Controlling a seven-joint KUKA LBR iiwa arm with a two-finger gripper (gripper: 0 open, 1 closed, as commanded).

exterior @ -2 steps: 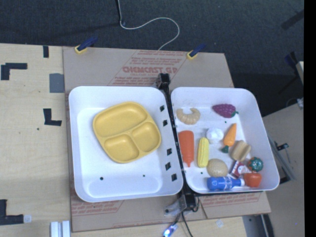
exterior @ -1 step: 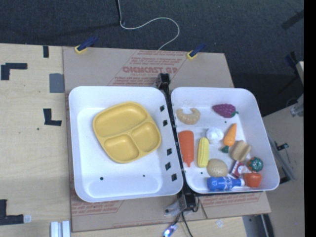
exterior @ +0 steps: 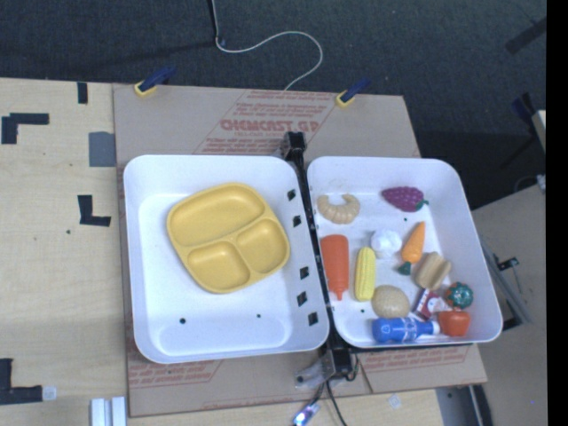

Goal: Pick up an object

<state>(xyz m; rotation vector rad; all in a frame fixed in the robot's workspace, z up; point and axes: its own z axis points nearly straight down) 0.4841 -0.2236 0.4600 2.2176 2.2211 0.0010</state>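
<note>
The right bin (exterior: 448,177) holds several toy foods. A tan croissant (exterior: 339,207) and purple grapes (exterior: 403,198) lie at its far end. An orange carrot (exterior: 334,265) lies beside a yellow corn cob (exterior: 365,273). A small white piece (exterior: 385,240) and a smaller carrot (exterior: 412,243) sit mid-bin. A potato (exterior: 390,302), a bread roll (exterior: 430,271), a blue bottle (exterior: 403,330), a red item (exterior: 453,323) and a green-red ball (exterior: 459,295) crowd the near end.
The left bin (exterior: 146,264) holds a yellow divided plate (exterior: 228,236). Both bins rest on a cardboard sheet (exterior: 257,122) on the wooden bench. A white cable (exterior: 266,43) loops behind the bins. Black clips (exterior: 306,260) line the seam between the bins.
</note>
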